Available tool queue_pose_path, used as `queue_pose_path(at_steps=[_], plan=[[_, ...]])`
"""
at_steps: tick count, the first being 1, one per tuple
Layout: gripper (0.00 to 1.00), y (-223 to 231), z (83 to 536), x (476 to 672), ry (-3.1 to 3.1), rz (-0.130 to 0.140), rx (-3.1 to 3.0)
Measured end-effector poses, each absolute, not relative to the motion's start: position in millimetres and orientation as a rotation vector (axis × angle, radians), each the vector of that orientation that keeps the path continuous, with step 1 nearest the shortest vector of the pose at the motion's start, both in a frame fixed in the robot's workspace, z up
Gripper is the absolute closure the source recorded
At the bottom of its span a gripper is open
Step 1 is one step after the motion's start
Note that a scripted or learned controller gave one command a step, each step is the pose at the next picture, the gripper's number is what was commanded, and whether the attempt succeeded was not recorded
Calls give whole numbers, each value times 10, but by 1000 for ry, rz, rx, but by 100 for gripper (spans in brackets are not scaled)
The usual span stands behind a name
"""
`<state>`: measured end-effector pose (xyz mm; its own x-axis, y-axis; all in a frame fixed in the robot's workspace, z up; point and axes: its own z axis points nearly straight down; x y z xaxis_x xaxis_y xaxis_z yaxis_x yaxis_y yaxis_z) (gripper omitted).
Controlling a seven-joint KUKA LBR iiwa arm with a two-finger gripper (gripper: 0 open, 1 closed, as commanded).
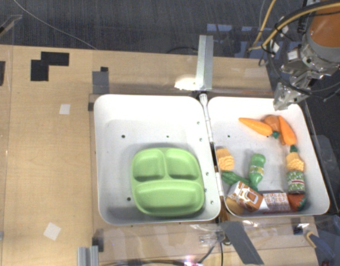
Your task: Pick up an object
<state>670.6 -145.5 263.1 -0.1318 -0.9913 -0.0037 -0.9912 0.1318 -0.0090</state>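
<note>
Camera view, looking down at a slant on a pale wooden tabletop (42, 165) bearing two shallow white bins side by side. At left of centre, the left bin (111, 126), holding a green sectioned plate (167, 182) in its lower half. At right, the right bin (319, 187), scattered with toy food: an orange carrot (255, 126) near the top, a second carrot (287, 130) just beside it along the right wall with a brownish piece (271, 121) between the two; a corn cob (225, 160) near the left wall with a dark green piece (234, 177) just below it; a green bottle (256, 169) near the middle; another corn cob (294, 160) by the right wall above a green-and-red labelled bottle (296, 183); a brown box (244, 197) and a flat red-and-white packet (275, 200) along the bottom edge. In the upper right of the frame, the grey arm with its orange band (328, 29), yellow and black cables looping behind it. Gripper (284, 97) hanging over the top right corner of the right bin, above and to the right of the carrots, nothing seen between its tips; whether spread or closed, cannot tell. Black squares (47, 64) marked on the tabletop at upper left.
</note>
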Motion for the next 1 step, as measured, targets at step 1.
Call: queue_pose_path(at_steps=[1], plan=[[100,-1441,2777,6730,2352,-16,-2054]])
